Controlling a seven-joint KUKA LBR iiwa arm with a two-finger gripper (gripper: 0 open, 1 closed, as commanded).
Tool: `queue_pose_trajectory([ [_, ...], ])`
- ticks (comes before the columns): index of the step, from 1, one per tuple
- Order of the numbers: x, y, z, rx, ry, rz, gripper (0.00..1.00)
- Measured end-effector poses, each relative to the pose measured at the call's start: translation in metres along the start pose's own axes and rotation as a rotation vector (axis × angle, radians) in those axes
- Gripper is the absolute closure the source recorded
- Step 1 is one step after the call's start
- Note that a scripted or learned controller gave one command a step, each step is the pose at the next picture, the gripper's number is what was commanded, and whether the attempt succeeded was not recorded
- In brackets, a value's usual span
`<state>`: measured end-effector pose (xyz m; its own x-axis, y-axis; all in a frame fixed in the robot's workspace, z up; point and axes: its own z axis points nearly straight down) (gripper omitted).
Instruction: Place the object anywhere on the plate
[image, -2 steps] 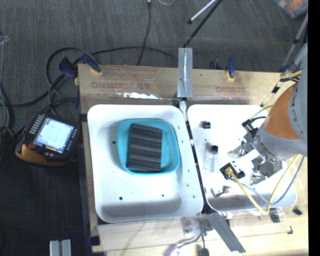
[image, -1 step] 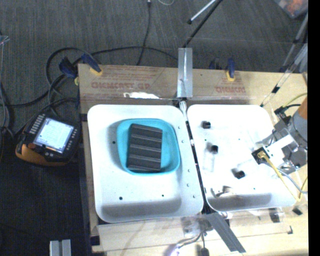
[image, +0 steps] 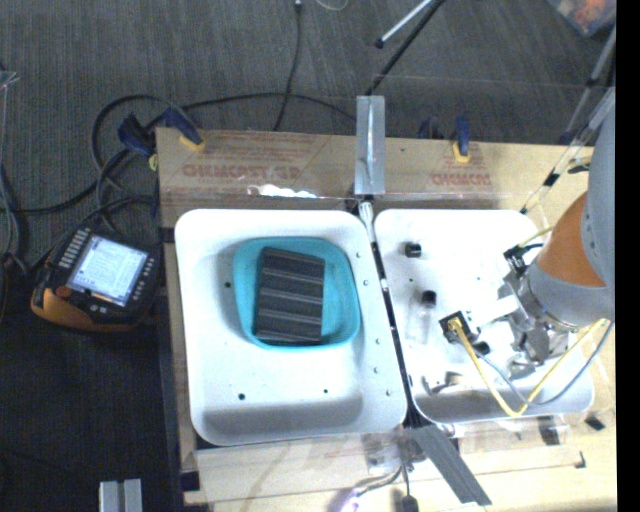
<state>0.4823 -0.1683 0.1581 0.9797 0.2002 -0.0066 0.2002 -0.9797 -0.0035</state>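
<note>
Currently, you can see the dark grey ribbed rectangular block (image: 290, 295) lying flat on the teal rounded-square plastic plate (image: 343, 300). It sits roughly at the plate's middle, with the teal rim showing on every side of it. The plate sits in the shallow white left bin (image: 200, 330), toward that bin's far half.

Look to the right and you find the grey arm with its orange band (image: 572, 250) reaching over the shallow white right bin (image: 470, 225). The gripper (image: 527, 345) hangs low over the near right part of that bin, well apart from the plate and the block. You cannot tell whether the gripper is spread or pressed together, because the wrist hides it from this angle.

On the right bin's floor you have a small black piece (image: 412, 249) near the far left corner. A second small black piece (image: 428, 297) lies a little nearer to you and slightly to the right of the first.

Both bins rest side by side on the pale wooden table (image: 250, 165), their inner rims touching. Off the table's left, on the dark carpeted floor (image: 60, 60), a handheld control pendant with a lit screen (image: 103, 270) lies among black cables (image: 110, 190).
</note>
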Motion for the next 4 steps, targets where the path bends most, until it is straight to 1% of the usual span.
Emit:
queue_pose_trajectory([
  [1,0.002,0.057,-0.044,-0.004,0.002,-0.118,0.0],
  [2,-0.003,0.014,-0.004,0.0,0.0,-0.094,0.0],
  [3,-0.011,0.055,-0.109,-0.005,0.002,-0.131,0.0],
  [4,-0.011,0.055,-0.109,-0.005,0.001,-0.131,0.0],
])
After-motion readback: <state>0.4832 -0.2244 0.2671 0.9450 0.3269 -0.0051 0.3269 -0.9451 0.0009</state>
